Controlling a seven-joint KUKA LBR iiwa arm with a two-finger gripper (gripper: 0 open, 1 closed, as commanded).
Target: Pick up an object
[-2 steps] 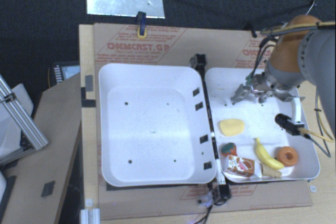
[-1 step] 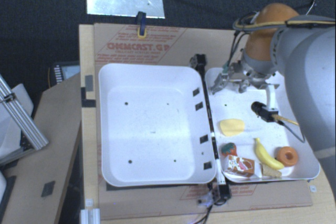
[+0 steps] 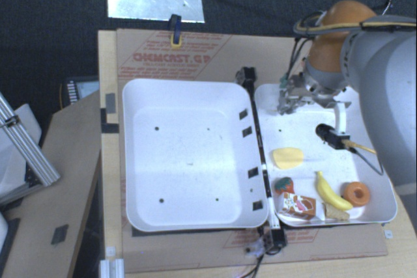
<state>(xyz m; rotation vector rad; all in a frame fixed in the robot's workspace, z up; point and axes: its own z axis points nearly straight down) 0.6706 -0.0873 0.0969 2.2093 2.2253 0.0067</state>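
Camera view gave you the arm (image 3: 384, 68) bent down from the right, gripper (image 3: 287, 105) low over the right bin's (image 3: 391, 205) far corner; banana (image 3: 330, 191) lay near its front edge.

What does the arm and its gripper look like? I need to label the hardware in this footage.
The arm is bulky, rounded and light grey, with a glossy orange band above the wrist. Thin dark cables loop around that band. The gripper is a small metallic grey assembly.

In the right bin lie a pale yellow oval piece (image 3: 287, 157), a curved yellow banana (image 3: 330, 191) and an orange ring-shaped doughnut (image 3: 356, 193).
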